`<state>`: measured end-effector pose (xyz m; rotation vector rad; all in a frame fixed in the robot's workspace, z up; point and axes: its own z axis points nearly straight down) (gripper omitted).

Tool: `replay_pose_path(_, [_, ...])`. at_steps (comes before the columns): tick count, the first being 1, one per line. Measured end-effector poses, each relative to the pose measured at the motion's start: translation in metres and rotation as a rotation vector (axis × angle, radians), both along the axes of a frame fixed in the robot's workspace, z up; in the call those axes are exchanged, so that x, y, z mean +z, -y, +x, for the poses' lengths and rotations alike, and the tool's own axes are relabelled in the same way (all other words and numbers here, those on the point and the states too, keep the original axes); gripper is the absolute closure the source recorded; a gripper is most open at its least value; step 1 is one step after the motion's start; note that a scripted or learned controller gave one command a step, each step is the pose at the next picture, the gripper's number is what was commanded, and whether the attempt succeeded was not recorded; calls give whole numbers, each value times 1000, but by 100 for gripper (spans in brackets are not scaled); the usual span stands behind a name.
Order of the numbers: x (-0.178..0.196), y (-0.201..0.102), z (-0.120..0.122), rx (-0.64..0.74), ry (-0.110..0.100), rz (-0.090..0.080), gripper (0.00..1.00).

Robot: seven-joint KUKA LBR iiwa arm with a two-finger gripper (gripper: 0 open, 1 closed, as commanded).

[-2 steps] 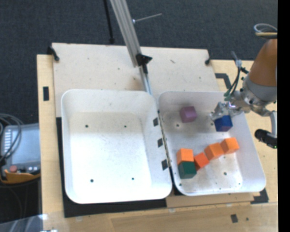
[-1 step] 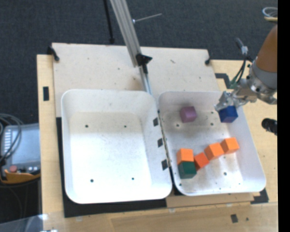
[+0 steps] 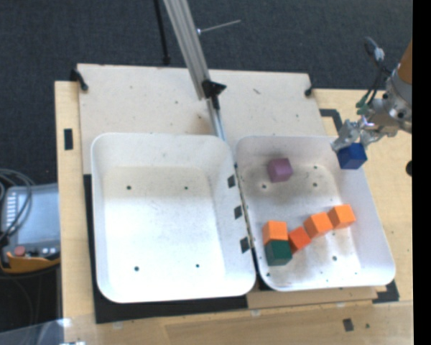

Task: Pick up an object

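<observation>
My gripper [image 3: 350, 141] hangs over the far right edge of the right bin [image 3: 373, 225], shut on a blue cube [image 3: 352, 155] that sits just below its fingers, lifted off the bin floor. In the right bin lie a purple cube [image 3: 279, 169] near the back, an orange cube [image 3: 276, 231] on top of a dark green cube [image 3: 278, 252], and a row of orange blocks [image 3: 320, 226] running toward the right wall.
The left bin [image 3: 165, 214] stands beside the right one. A slanted metal post [image 3: 189, 45] rises from the back of the bench between the bins. A grey device with cables [image 3: 25, 225] sits off the bench at the left.
</observation>
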<state>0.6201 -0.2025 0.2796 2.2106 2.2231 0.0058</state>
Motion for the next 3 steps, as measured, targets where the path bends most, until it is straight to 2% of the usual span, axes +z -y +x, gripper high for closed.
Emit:
replay_pose_path(1, [-15,-53,-10,0,-8,2,100])
replay_pose_path(2, [-20,-97,-24,-1,-9,2,100])
replay_pose_path(3, [-21,-152,-38,1,-8,3,100])
